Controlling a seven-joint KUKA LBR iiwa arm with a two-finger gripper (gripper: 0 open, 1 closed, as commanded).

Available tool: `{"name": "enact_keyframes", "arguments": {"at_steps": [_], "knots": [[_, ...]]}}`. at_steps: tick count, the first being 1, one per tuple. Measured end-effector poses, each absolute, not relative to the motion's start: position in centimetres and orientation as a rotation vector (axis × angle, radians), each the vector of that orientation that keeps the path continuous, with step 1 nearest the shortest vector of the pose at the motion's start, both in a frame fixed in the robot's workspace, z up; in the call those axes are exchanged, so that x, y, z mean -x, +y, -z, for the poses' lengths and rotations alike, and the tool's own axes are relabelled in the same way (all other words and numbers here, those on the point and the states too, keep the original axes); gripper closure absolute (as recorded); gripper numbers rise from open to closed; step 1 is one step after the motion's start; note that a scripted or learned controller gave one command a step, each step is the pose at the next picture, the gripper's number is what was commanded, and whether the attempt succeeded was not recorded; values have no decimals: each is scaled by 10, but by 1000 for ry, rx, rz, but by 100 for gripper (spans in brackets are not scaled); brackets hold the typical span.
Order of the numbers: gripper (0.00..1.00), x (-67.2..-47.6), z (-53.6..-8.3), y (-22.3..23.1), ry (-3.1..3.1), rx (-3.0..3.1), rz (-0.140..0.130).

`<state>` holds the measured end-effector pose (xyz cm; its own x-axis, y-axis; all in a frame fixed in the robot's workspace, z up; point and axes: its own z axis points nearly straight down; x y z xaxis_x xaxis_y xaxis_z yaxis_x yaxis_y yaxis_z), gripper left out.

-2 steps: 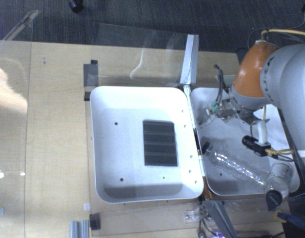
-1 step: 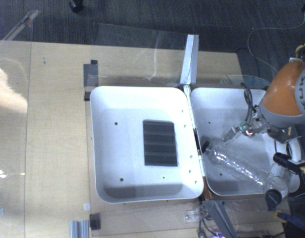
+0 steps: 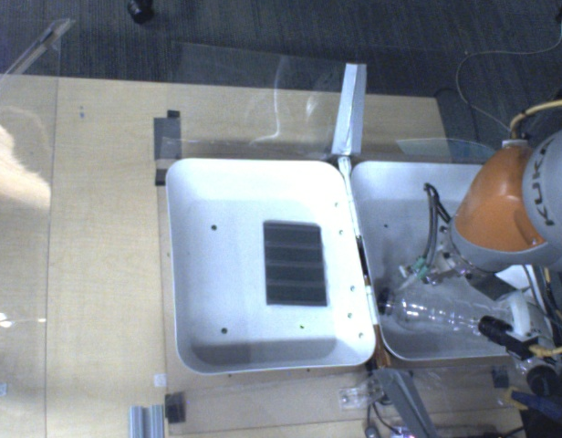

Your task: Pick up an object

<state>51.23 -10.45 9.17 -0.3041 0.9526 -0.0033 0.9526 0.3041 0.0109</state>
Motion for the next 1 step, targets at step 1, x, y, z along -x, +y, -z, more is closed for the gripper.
{"name": "enact_keyframes", "arguments": {"at_steps": [1], "knots": [[0,-565,-101,-90,2519,-1871,-5]]}}
